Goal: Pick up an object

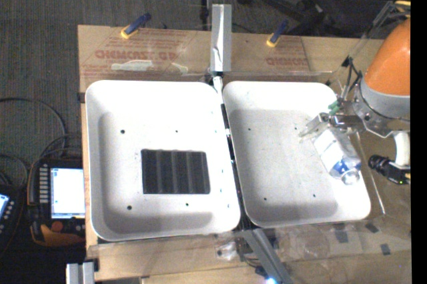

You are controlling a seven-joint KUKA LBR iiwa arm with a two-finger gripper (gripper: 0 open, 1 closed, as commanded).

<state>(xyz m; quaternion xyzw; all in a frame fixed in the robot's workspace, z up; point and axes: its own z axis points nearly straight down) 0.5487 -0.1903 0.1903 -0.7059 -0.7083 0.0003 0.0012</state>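
Camera view: the arm (pixel 390 69) reaches over the right bin (pixel 280 163), where a clear plastic bottle (pixel 335 155) lies.

The bottle rests on its side in the right bin, close to that bin's right wall, with its blue cap (pixel 348 173) pointing toward the bin's near right corner. The gripper (pixel 339 117) sits just above the bottle's far end, near the same wall, and whether it is open, closed or gripping anything cannot be told. The arm's orange band (pixel 393 63) shows beyond the right bin's far right corner. To the left of the right bin, touching it along the middle seam, is the left bin (pixel 113 109), with a dark ribbed rectangular tray (pixel 175 171) lying flat on its floor.
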